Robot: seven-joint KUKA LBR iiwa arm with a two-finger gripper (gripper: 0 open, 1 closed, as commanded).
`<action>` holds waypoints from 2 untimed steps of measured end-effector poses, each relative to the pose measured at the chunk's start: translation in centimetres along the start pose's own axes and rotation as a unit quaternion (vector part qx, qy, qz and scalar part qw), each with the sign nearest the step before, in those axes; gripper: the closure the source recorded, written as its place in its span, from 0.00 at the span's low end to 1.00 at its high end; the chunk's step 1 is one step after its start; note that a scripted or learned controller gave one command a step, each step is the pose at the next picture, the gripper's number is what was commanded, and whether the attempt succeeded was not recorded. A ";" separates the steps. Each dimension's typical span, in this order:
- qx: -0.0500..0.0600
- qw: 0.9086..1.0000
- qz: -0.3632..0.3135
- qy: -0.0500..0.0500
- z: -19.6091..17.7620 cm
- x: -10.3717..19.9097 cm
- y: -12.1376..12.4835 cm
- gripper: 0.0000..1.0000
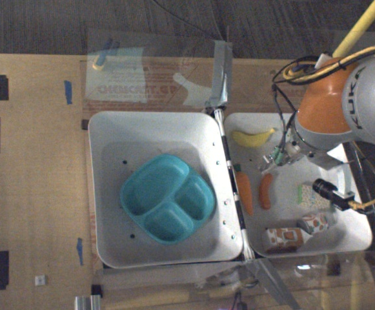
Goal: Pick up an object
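Note:
The right bin holds a yellow banana at its back left. An orange carrot lies along its left wall, with a shorter red-orange sausage beside it. An orange-and-white carton and a small can sit near the front, and a pale patterned packet lies at mid right. My gripper hangs below the orange wrist band, over the bin's back half. It is just right of the banana and above the sausage's far end. Nothing shows between its tips.
The left bin holds a teal divided plate. A metal divider runs between the bins. Yellow and black cables loop around the wrist, and a black connector juts over the right bin. A clear sheet lies behind the bins.

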State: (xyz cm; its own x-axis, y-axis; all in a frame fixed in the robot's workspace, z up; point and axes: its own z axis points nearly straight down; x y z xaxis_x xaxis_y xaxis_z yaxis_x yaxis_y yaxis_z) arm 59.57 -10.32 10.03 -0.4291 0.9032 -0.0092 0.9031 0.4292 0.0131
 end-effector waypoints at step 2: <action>0.005 0.999 0.044 0.003 0.5 -4.2 5.4 0.00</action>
State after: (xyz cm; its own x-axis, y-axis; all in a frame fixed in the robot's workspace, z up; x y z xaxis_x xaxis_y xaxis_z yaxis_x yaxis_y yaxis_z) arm 66.24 -11.79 9.60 -0.3488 0.9372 -0.0032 0.9372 0.3488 0.0039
